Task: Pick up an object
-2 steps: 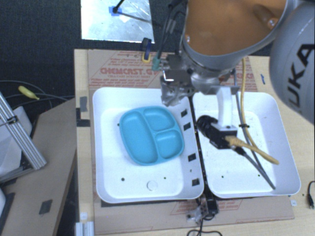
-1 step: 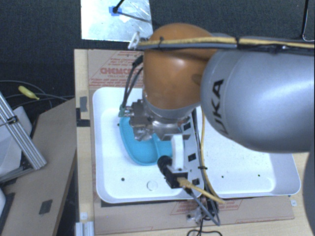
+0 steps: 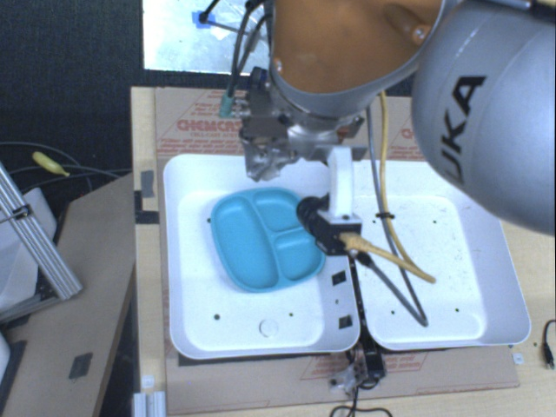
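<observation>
you are looking down at a light blue plastic divided tray (image 3: 263, 238) lying flat in the left shallow white bin (image 3: 195, 311), a little above the bin's middle and close to the seam between the two bins. its long axis is running from upper left to lower right in the camera view, with the compartments facing up.

the tool (image 3: 265, 165) is hanging just above the tray's upper edge, near the bin's far wall, so the tray is lying below and slightly toward you from it. whether the tool is apart or together, you cannot tell: the metal block at the wrist is hiding that part, and nothing is visibly clamped in it.

judging from this, the coming move is turning on the rim: a flat tray is offering little but its raised edge or the dividers to pinch, and the nearest edge is the upper one right under the tool.

around it, a black fitting on a white bracket (image 3: 334, 215) is sitting over the tray's right edge, and a yellowish cable (image 3: 395, 261) and a thin dark cable (image 3: 395, 294) are trailing from it across the right shallow white bin (image 3: 486, 302). these are crowding the tray's right side and could be snagging or shading a descent there. the grey arm with its orange band (image 3: 347, 33) is covering the upper right. the cardboard sheet (image 3: 191, 115) on the bench is showing behind the bins.
</observation>
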Robot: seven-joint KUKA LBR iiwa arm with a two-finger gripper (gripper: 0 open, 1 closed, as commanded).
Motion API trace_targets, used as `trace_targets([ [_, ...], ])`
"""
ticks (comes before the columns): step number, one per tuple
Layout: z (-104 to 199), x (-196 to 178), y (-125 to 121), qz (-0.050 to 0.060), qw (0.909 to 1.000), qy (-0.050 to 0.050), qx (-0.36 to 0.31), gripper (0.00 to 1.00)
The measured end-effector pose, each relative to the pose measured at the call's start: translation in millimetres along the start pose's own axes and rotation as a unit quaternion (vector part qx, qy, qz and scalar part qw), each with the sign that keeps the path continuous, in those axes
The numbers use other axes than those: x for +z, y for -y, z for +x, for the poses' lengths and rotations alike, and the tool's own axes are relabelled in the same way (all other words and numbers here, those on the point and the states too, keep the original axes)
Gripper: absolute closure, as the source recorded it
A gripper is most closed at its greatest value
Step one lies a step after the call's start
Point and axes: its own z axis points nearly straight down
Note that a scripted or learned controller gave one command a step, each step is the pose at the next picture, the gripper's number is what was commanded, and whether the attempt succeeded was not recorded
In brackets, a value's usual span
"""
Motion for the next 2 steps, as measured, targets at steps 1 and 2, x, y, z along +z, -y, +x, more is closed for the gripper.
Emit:
trace_targets([
  [1,-29.1,-107.0,-30.3,0.0,1.0,0.001,0.004,1.0],
  [2,-37.8,-38.4,27.2,0.012,0.9999,0.004,0.001,1.0],
])
